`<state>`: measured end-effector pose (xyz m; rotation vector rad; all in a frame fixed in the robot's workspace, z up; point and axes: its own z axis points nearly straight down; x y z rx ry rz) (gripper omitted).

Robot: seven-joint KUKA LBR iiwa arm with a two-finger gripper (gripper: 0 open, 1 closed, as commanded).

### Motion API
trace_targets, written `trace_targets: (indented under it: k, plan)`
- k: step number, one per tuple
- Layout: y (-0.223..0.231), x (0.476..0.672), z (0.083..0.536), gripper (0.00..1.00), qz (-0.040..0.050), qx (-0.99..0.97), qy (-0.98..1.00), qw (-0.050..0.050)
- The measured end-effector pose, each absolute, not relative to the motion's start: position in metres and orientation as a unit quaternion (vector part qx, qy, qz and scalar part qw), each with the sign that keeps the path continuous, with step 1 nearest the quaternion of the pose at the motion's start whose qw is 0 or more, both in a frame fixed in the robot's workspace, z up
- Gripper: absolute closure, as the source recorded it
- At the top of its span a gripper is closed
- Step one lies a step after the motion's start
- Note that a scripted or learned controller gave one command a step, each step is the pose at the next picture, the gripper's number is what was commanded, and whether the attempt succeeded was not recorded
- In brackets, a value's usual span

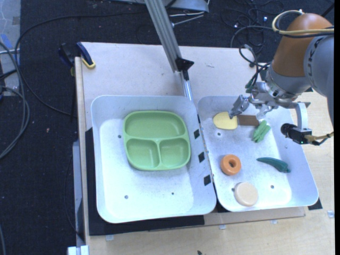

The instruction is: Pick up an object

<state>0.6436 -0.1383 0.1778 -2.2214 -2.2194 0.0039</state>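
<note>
Bench (133, 68): pale top, bears 2 shallow white bins side by side, w/ a slanted metal pole (163, 25) over its far part. Left bin (111, 195): well left of the fingers, holds a green 3-compartment tray (157, 140), upright, flat on the floor. Right bin (297, 187): the one the fingers are over, at its far end. Arm (303, 47): grey w/ orange band, comes in from the right, wrist low over right bin's far edge. Gripper (240, 106): tips down near the bin floor; fingers too dark and small to read, so spread cannot be told, and nothing seen between them. Yellow piece (224, 121): flat, rounded, just below-left of the tips, touching or nearly so, cannot tell which. Brown block (247, 120): just below the tips, against the yellow piece's right side. Light green piece (261, 131): elongated, tilted, just right of the block, near the tips. Dark green piece (274, 164): long, pointed, lying flat, apart from the fingers toward the bin's near right. Orange ring (230, 164): flat, mid-bin, below the tips and apart from them. Cream disc (246, 193): near end of the bin, furthest from the fingers, just below the ring.
</note>
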Motion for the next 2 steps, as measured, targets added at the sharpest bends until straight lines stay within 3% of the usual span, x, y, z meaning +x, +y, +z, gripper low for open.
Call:
trace_targets:
  k: [1, 2]
  plan:
    - [-0.141, 0.649, 0.132, 0.0, 0.0013, -0.707, -0.707, 0.001]
    - [-0.141, 0.65, 0.146, 1.0, -0.0002, -0.707, -0.707, -0.002]
